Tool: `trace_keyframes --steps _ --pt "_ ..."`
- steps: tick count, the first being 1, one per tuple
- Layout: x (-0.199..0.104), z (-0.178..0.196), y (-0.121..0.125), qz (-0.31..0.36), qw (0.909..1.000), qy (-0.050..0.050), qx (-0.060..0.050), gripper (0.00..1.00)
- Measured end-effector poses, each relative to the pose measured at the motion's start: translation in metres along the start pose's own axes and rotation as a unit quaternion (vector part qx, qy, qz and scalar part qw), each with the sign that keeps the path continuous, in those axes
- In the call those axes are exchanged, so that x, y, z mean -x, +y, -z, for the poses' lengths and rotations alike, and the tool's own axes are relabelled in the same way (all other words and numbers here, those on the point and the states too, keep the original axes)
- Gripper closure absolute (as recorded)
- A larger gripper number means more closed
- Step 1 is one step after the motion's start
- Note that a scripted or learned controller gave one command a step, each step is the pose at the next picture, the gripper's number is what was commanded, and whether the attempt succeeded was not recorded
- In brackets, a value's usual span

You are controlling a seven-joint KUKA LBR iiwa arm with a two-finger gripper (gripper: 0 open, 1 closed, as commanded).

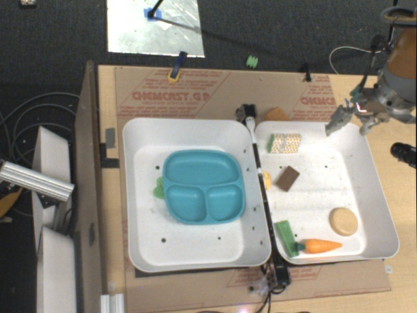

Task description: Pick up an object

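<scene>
- Up at the right bin's far right corner hangs the gripper (352, 120), fingers spread, nothing between them, above the rim rather than down among the objects.
- Behind it the arm (399, 77) comes in from the right, grey with an orange band.
- Two white bins sit side by side on the bench; the left bin (140, 194) holds a blue tray (203, 186) with three compartments, lying flat near its middle.
- A bit of green (158, 188) pokes out at the tray's left edge; I can't tell what it is.
- The right bin (371, 194) holds the small objects, all well apart from the gripper.
- A round bun (343, 221) lies near the right wall.
- A carrot (321, 245) lies along the near wall, touching a green block (285, 236).
- A brown block (287, 178) sits tilted near the divider.
- A speckled block (285, 143) lies at the far left corner.
</scene>
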State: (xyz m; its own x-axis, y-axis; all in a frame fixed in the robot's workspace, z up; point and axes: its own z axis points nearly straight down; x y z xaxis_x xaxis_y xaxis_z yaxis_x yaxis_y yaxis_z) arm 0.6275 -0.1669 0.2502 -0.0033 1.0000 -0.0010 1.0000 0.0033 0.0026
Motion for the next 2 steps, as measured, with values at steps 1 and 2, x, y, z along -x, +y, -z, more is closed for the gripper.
trace_keyframes --steps 1,2 --pt "-0.058 -0.092 -0.009 0.003 1.0 0.002 -0.004 0.0" --pt "-0.081 -0.146 -0.031 0.001 1.0 0.002 -0.004 0.0"
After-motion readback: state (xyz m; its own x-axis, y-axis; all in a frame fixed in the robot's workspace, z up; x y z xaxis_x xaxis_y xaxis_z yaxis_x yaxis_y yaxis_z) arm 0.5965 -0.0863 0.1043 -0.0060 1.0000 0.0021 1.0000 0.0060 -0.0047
